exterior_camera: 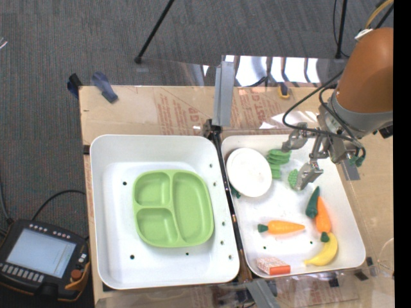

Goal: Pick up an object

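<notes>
- I am looking down on a cardboard-topped bench (148,111) over grey carpet, with two white bins side by side — the left bin (112,172) carrying a green divided tray (173,208), the right bin (343,217) carrying the loose toys.
- The gripper (311,169) is hanging over the upper middle of the right bin, right at a small green piece (297,179), beside the white plate (249,172).
- I cannot tell how the jaws are standing; the fingers are blurring into the green piece beneath them, and I am not seeing anything clearly pinched.
- I am judging the step as the descent onto that green piece, so I am wanting the fingers to straddle it squarely and go low enough to catch its sides before closing.
- I am watching the plate's rim — a finger landing on it could tip the plate or nudge the target aside.
- The green piece is looking small, ribbed and rounded, a bright green like the leafy stack (279,159) just up and left of it; I expect it to be light and liable to roll.
- Should this one slip, I am keeping other candidates in mind: the carrot (286,227) lying flat mid-bin, a second carrot (321,215) nearer the right wall, the banana (324,252) in the near corner, and a small box (273,265) at the front wall.
</notes>
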Tool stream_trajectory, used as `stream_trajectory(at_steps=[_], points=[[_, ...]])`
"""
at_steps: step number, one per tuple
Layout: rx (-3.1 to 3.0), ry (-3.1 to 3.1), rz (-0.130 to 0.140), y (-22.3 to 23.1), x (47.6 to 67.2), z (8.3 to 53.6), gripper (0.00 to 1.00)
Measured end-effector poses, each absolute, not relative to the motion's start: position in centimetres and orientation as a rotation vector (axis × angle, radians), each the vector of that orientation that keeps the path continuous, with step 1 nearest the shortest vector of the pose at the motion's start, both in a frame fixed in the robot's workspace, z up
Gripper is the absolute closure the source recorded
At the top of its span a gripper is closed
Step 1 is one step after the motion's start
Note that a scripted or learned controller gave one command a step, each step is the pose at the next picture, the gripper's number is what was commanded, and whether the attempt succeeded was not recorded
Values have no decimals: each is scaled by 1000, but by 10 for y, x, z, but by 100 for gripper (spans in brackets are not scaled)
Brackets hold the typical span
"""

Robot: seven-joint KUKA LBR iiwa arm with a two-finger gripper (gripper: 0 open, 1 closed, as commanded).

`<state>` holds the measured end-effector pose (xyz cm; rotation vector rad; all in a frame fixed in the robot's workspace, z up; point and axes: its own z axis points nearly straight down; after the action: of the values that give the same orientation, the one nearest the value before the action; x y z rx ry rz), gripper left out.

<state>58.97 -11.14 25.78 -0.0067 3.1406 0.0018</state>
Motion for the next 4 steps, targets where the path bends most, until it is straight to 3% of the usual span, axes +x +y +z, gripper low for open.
stream_trajectory(at_steps=[1, 2, 3, 4], points=[[12, 3157, 7, -122, 532, 97, 0], [34, 3142, 2, -161, 556, 87, 0], [154, 3125, 0, -95, 480, 91, 0], [194, 3137, 3, -78, 510, 87, 0]])
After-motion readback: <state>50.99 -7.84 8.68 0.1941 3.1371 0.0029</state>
